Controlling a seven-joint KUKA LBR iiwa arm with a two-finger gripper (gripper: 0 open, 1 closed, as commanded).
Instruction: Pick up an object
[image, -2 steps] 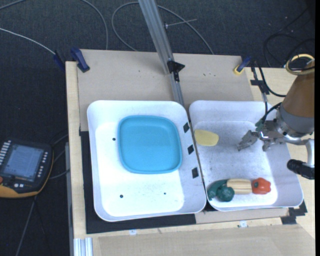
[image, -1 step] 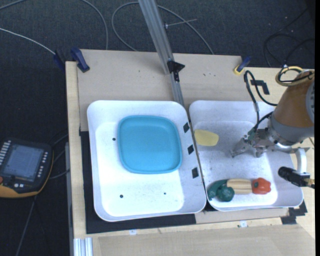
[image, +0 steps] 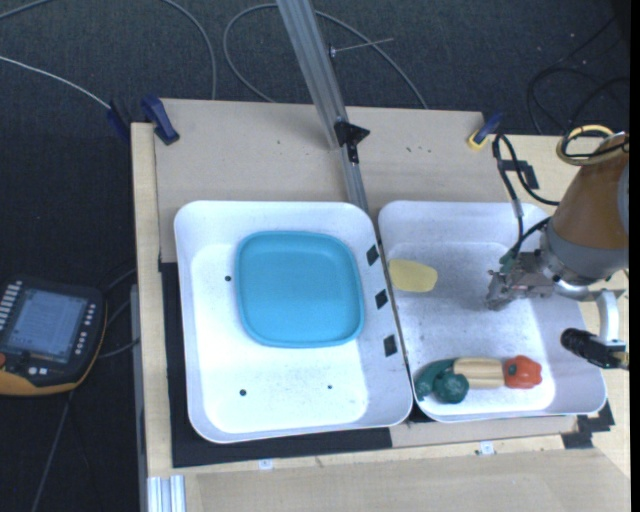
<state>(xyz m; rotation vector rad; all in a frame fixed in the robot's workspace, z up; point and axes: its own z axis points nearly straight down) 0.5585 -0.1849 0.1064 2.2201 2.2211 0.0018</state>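
The gripper (image: 500, 290) hangs low over the right bin (image: 470, 235); whether it is spread or pinched cannot be told. Four objects lie in this bin: one yellow piece (image: 413, 276) to its left, and toward the near edge, in a row, one green item (image: 442, 384), one tan piece (image: 479, 373), one red item (image: 522, 372). One blue plate (image: 299, 288) rests in the left bin (image: 200, 300).

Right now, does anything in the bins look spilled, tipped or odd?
Nothing stands out. The blue plate lies flat in the left bin; the yellow piece, green item, tan stick and red piece rest in the right bin.
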